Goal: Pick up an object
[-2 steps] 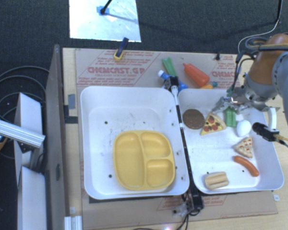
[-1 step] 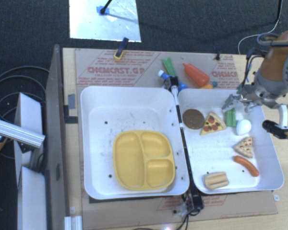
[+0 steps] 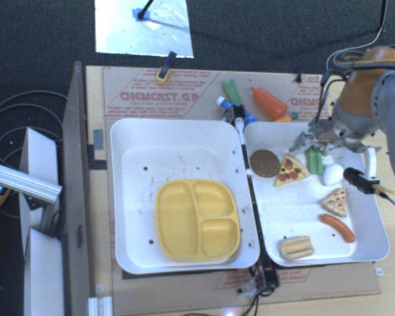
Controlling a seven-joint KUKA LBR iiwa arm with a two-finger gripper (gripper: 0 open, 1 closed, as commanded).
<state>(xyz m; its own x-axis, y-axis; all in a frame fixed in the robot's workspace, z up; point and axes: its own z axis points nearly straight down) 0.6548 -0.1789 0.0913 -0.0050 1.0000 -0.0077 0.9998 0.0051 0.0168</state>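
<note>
My gripper (image 3: 315,145) hangs low over the back of the right bin (image 3: 375,239), reaching in from the right. A green piece (image 3: 314,160) lies directly beneath it, touching or nearly touching it. A white egg (image 3: 332,174) sits just right of the green piece. To its left lie a pizza slice (image 3: 291,170) and a brown round patty (image 3: 264,163). Nearer the front are a second pizza slice (image 3: 336,202), a red sausage (image 3: 338,228) and a bread roll (image 3: 296,247).
The left bin (image 3: 128,176) holds a yellow divided plate (image 3: 197,219). Behind the bins, on the board, lie a green item (image 3: 231,90), an orange bottle-shaped toy (image 3: 268,103), a blue piece (image 3: 225,102) and a yellow clip (image 3: 162,75).
</note>
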